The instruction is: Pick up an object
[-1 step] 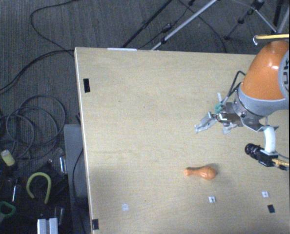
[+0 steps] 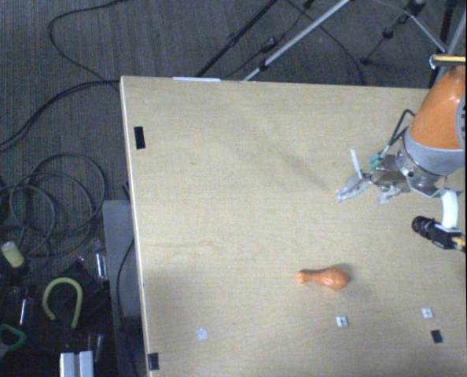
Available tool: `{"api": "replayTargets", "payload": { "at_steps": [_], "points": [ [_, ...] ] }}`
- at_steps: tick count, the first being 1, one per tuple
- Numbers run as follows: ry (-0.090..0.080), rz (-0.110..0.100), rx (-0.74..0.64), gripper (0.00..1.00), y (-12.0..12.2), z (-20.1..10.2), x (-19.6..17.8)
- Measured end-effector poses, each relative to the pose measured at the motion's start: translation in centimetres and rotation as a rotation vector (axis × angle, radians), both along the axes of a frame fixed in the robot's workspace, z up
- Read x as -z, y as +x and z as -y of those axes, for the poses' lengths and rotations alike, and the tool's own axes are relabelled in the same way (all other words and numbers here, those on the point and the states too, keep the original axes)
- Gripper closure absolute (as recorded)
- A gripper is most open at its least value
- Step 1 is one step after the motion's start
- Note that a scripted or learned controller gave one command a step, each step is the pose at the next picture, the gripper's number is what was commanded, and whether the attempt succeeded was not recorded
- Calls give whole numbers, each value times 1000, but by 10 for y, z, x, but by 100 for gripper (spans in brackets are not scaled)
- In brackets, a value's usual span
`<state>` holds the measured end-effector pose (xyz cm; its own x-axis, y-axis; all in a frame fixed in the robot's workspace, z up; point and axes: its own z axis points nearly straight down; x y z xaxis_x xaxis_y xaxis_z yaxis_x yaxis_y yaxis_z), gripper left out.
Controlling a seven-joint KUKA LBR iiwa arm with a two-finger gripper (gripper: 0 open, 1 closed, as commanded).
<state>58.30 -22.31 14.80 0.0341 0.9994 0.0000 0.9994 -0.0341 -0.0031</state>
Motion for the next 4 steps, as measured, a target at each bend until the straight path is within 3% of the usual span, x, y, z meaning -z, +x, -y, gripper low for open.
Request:
{"api": "replayTargets", "payload": {
  "at_steps": [1, 2, 3, 4],
  "points": [
    [-3, 1, -97, 0, 62, -12, 30],
    [-2, 4, -421, 0, 86, -24, 63],
    [0, 3, -605, 0, 86, -82, 64],
    [1, 5, -605, 100, 86, -83, 55]
  ]
}}
